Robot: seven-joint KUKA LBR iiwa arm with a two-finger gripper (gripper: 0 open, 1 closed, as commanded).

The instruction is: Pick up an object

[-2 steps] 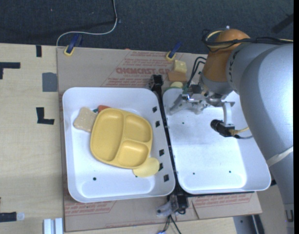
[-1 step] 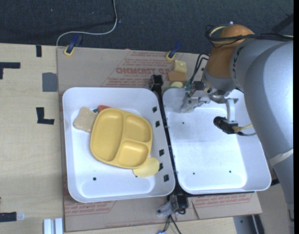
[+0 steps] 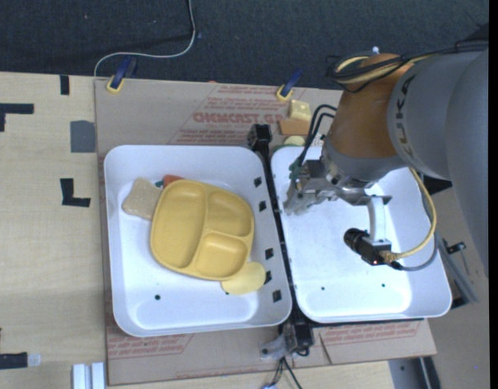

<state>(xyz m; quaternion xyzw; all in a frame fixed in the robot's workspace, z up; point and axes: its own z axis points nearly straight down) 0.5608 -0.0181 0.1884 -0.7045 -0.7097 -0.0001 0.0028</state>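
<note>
A yellow divided plate (image 3: 202, 229) lies in the left bin (image 3: 127, 298). A tan flat piece (image 3: 139, 198) sits at its upper left, with a small red thing (image 3: 173, 179) peeking out behind the plate. A pale yellow piece (image 3: 245, 278) rests at the plate's lower right edge. My gripper (image 3: 302, 197) hangs low over the upper left part of the right bin (image 3: 354, 298), close to the divider between the bins. Nothing shows between it and the bin floor.
A tan block (image 3: 296, 118) and a pale round object (image 3: 294, 142) lie just beyond the bins' far edge near the divider. The grey and orange arm (image 3: 379, 128) covers the right bin's upper half. A black cable fitting (image 3: 362, 245) hangs over that bin's middle.
</note>
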